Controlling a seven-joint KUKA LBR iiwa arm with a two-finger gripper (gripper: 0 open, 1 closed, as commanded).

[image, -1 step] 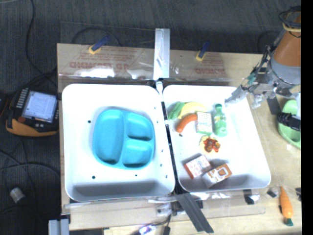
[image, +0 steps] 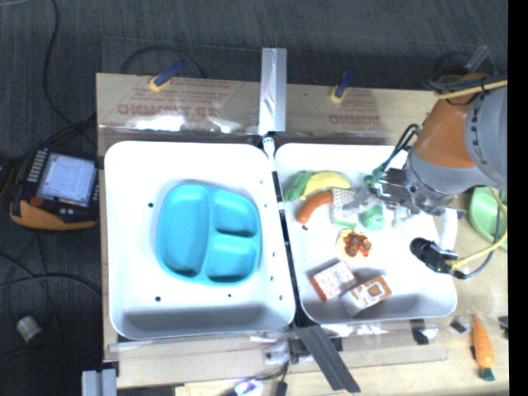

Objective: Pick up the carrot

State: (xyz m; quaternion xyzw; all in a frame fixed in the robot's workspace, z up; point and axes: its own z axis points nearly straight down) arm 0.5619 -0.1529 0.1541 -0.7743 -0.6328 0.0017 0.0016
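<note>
An orange-red, carrot-shaped piece [image: 313, 206] lies slantwise in the upper left of the right bin [image: 429, 304], just below a yellow banana [image: 327, 179] and a green leafy piece [image: 296, 183]. My gripper [image: 384, 191] hangs over the upper middle of that bin, to the right of the carrot-shaped piece and apart from it, close above a pale green item [image: 372, 217]. The arm's orange band [image: 441, 139] sits behind it. A second small orange carrot with a green end [image: 483, 350] lies outside the bins at the bench's lower right.
The left bin [image: 132, 304] holds a blue divided plate [image: 210, 231]. In the right bin are a small red-orange item [image: 355, 242] and two small boxes [image: 332, 280] [image: 368, 291]. A lime-green object [image: 484, 209] sits past the right rim.
</note>
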